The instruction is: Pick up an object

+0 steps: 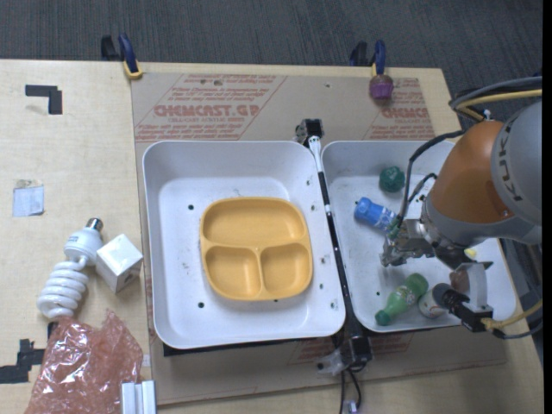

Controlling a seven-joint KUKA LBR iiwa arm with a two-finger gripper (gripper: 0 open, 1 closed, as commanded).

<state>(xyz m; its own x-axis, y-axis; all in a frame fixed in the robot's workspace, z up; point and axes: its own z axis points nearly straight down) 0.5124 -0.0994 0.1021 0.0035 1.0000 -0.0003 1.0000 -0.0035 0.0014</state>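
Observation:
My gripper [397,252] hangs low over the middle of the right bin [345,231], under the orange wrist band. A blue crumpled can [373,213] lies just up and left of it. Near the bin's front edge, just below the gripper, a green bottle [400,300] lies on its side. A dark green ball [392,178] rests near the bin's back wall. Beside the bottle's right end sits a small pale round thing [429,305]. I see nothing held in the gripper.
The left bin [164,231] holds a yellow divided plate [256,247]. A purple thing [381,87] sits on the board behind the right bin. Left of the bins lie a spiral light bulb [67,279], a white cube [119,262] and a crumpled pink bag [82,365].

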